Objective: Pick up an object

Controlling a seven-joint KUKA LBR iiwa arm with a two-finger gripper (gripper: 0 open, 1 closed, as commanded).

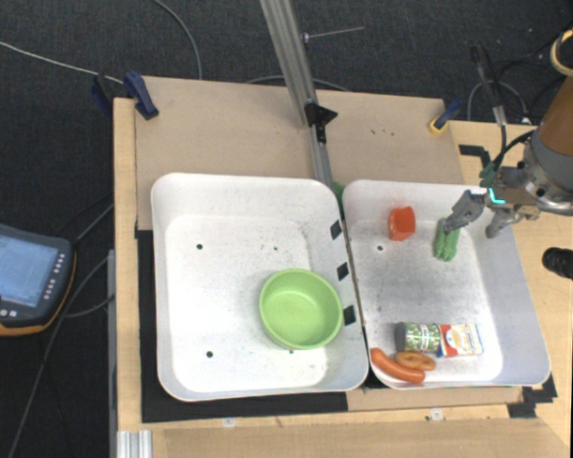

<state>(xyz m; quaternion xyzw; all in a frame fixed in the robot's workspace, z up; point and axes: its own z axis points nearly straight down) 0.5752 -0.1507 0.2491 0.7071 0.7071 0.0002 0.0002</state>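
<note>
Green thing (446,242) sits near the far right corner of the right bin (523,307) w/ the claw (476,217) spread wide right above it, one finger touching its top, so imo nothing's grabbed yet, closing + lifting still left.

Even, bright overhead light, soft shadows (faint glare on white bins (175,205)), slightly soft focus throughout.

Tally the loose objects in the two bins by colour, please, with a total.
Green: 2, the bowl in the left bin and the small green object by the gripper
Red-orange: 2, the block and the sausage-shaped toy
Multicoloured: 1, the carton
Total: 5
</note>
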